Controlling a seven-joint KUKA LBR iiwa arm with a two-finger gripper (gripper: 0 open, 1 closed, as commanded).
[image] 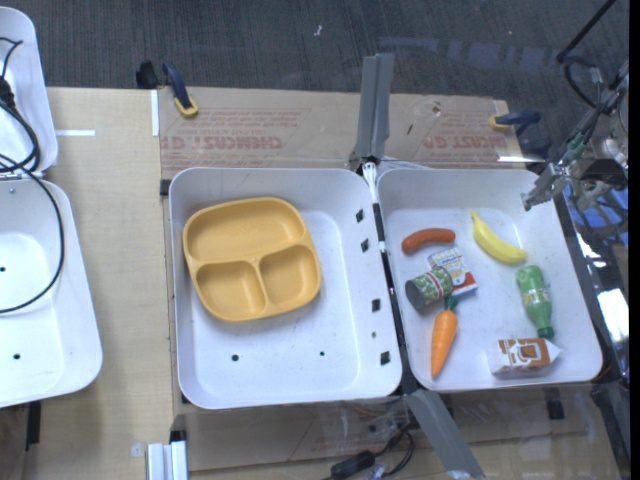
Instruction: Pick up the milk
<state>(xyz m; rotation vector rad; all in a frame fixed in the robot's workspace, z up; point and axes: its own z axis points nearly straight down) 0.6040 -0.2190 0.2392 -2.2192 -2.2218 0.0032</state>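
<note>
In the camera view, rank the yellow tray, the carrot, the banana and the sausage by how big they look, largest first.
1. Yellow tray, by far the largest.
2. Carrot.
3. Banana and sausage: they look about the same length, so I won't rank one over the other.

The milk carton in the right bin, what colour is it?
The milk carton is orange-brown and white, lying on its side; the camera view shows it best.

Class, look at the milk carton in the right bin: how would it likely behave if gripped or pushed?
The milk carton lies on its side, so it probably slides rather than tips. Its flat, boxy faces suggest no rolling. It looks like thin card, so a hard squeeze might dent it.
</note>
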